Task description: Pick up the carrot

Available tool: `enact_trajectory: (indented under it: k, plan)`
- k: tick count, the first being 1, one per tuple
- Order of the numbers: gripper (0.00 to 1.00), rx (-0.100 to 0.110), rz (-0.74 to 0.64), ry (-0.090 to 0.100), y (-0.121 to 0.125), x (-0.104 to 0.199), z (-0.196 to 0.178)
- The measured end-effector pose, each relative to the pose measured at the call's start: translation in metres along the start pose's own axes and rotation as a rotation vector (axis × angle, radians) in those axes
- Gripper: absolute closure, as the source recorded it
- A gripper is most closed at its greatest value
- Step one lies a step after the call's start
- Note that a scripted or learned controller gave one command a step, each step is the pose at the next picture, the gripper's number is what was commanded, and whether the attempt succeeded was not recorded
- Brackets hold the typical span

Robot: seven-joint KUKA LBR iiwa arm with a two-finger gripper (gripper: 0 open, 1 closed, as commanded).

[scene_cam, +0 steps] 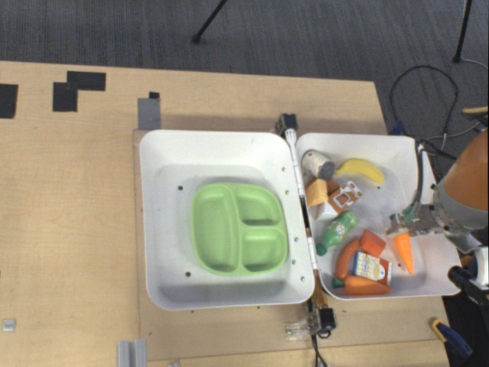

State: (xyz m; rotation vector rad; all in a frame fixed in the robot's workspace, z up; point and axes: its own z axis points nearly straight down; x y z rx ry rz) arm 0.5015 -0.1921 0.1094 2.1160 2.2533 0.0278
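The carrot [403, 253], a short orange cone with its tip pointing toward the near edge, lies in the right bin [397, 145] near the right wall. My gripper [409, 222] comes in from the right and sits directly over the carrot's thick end, touching or very nearly touching it. The arm's orange band [467, 170] is at the right edge of the view. The wrist hides the point where gripper and carrot meet.
The right bin also holds a banana [361, 170], a green bottle [336, 232], a small brown carton [348, 195], a can [315, 161] and red-orange packets [361, 267] just left of the carrot. The left bin [164, 205] holds a green divided plate [237, 228].
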Motion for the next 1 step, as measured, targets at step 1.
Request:
enact_trajectory:
  k: [1]
  plan:
    - [1.00,0.043,0.003,0.025,0.0542,0.1064,-0.0907]
